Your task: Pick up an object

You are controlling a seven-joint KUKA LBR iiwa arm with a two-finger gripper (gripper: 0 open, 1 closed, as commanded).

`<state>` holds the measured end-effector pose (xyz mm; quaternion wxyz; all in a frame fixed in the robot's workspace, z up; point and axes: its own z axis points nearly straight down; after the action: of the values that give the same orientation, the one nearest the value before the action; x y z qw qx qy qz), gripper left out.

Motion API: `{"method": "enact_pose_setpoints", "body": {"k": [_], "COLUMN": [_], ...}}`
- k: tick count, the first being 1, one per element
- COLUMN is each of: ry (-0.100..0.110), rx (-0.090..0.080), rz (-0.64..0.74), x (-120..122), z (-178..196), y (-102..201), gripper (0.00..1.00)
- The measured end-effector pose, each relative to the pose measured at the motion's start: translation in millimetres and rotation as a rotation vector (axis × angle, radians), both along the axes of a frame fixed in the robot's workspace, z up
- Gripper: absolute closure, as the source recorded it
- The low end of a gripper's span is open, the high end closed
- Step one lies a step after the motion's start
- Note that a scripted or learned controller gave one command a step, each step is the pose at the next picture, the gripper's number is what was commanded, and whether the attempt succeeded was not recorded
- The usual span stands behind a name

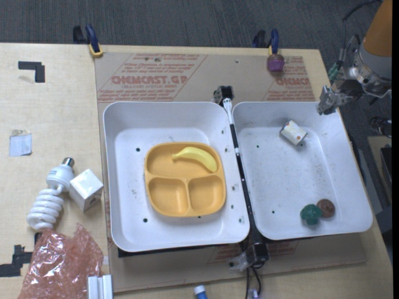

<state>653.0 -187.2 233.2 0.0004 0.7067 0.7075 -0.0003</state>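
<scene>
While the fingers (326, 102), their spread unreadable, hang at the right bin's (349, 167) corner, the white block (293, 132) lies near.

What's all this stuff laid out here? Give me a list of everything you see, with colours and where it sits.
Bins: 2, white, side by side on the bench.
Tray: 1, yellow, three compartments, in the left bin.
Banana: 1, yellow, in the tray's top compartment.
Small block: 1, white, upper part of the right bin.
Green ball: 1, lower right of the right bin.
Brown disc: 1, beside the green ball.
Purple thing: 1, on the board above the right bin.
Clamps: 2, blue, at the board's top edge.
Bulb: 1, white spiral, left of the bins.
Cube: 1, white, next to the bulb.
Plastic wrap: 1, pinkish, bottom left.
Gripper: 1, grey, at the right bin's upper right corner.
</scene>
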Motion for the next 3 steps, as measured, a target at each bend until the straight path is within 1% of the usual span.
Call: {"method": "enact_pose_setpoints", "body": {"k": [1, 2, 3], "ry": [0.0, 0.0, -0.003], "rx": [0.0, 0.001, -0.001], "rz": [-0.002, -0.002, -0.004], "x": [-82.1, -165.1, -164.0], "z": [-101.0, -140.7, -130.6], "y": [-22.9, -19.0, -19.7], "gripper": [0.0, 0.0, 1.0]}}
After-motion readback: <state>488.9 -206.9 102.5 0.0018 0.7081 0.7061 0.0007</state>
